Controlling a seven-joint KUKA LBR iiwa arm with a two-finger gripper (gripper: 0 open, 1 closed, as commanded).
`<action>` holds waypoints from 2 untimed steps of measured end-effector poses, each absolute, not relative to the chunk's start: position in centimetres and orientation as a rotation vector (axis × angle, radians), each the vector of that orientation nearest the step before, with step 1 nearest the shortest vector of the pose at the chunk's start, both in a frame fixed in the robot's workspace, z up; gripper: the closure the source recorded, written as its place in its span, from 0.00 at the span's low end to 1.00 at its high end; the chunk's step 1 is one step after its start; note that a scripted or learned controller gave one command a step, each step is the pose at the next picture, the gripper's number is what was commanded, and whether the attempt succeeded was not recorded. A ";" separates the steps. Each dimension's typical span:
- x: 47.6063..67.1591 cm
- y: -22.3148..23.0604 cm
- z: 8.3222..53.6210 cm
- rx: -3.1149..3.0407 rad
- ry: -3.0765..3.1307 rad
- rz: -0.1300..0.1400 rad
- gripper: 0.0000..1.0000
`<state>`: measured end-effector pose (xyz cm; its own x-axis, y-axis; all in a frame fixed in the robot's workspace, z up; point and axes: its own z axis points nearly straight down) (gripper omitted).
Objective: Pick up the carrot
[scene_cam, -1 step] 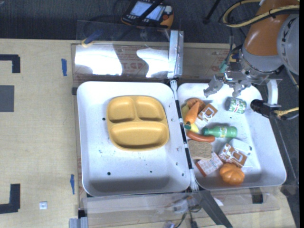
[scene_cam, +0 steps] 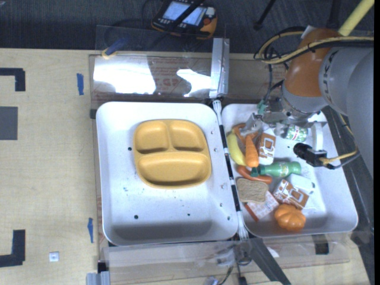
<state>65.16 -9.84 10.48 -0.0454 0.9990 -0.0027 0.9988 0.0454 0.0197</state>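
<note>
The gripper (scene_cam: 270, 119) hangs over the right bin (scene_cam: 338, 209); whether it is wide or narrow I cannot tell. Just below it lies the carrot (scene_cam: 252, 152), a smooth orange taper, crowded between a curved yellow banana (scene_cam: 235, 149) and a glossy green bottle (scene_cam: 279, 170).

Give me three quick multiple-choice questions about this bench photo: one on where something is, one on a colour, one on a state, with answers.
1. Which bin holds the orange carrot?
A. left bin
B. right bin
C. neither

2. What colour is the three-compartment plastic tray?
A. yellow
B. blue
C. red

3. The carrot is
A. on the tray
B. on the floor
C. lying in its bin

Answers: 1 B, it lies in the right white bin beside the yellow banana. 2 A, the tray in the left white bin is yellow. 3 C, it rests among the other toy foods under the gripper.
</note>
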 end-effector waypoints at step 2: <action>66.8 -7.8 18.6 1.916 2.486 0.002 0.00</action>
